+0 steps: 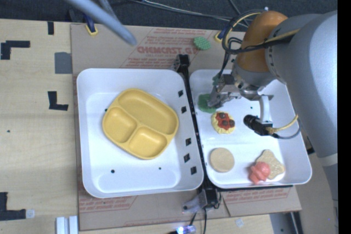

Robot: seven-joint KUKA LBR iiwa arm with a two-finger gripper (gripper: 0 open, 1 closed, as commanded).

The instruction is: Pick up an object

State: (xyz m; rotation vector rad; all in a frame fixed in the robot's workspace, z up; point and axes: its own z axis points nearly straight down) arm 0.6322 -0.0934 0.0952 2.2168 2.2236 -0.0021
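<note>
In the right bin [296, 172] lie a green piece [206, 102] by the left wall, a red and yellow pizza-like toy [224, 123], a round tan cookie [222, 159] and a pink and tan toy [265, 167] at the front right. My gripper [220, 94] is low over the bin's back left part, its fingers pointing at the green piece and touching or just above it. From this angle I cannot make out the gap between them.
The left bin [90, 172] holds a yellow divided plate [140, 122]. A green piece [202, 43] lies on the cardboard behind the bins. The arm's grey body [312, 63] covers the right bin's back right. A black divider [189, 118] runs between the bins.
</note>
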